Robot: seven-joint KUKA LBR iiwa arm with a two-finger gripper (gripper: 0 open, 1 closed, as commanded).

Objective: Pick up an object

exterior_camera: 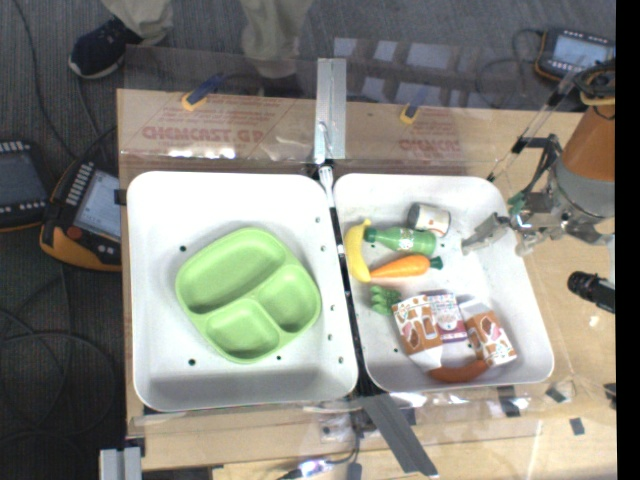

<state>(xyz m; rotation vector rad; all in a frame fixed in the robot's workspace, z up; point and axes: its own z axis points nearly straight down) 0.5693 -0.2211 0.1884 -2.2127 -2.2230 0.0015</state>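
**Still nothing picked**

The gripper (487,232) hangs at the right bin's (530,298) far right rim; I cannot tell its state. The carrot (403,266), bottle (400,239) and packets (428,320) lie untouched inside. Descent, grasp and lift all remain.

Yellow plastic banana (354,253), green bottle (404,239), orange carrot (403,266), two printed packets (428,321), brown sausage (459,371), all lying in right white bin (520,298).
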